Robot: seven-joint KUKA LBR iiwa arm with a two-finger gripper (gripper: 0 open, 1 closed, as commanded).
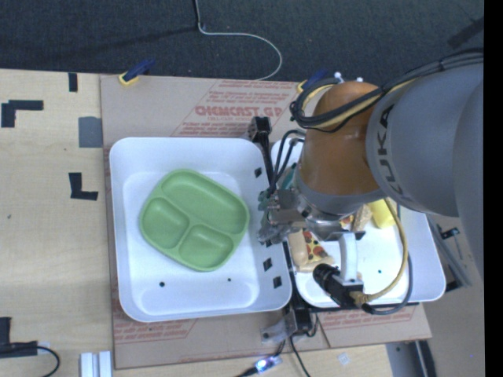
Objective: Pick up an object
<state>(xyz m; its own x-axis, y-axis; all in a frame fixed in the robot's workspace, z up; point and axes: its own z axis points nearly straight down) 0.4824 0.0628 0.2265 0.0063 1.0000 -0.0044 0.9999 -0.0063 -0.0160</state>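
The grey arm with its orange band (339, 144) hangs low over the right white bin (416, 285), hiding the pincer, so its grip cannot be told. A yellow object (383, 213) and perhaps a patterned cream one (308, 248) lie beneath. The green sectioned plastic plate (195, 219) sits in the left white bin (134, 163).

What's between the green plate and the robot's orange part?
In the camera view, bare white bin floor, then the bin's right wall, lies between the green plate and the orange band.

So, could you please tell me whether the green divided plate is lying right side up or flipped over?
Right side up: the green plate lies flat in the left bin, its three compartments facing upward.
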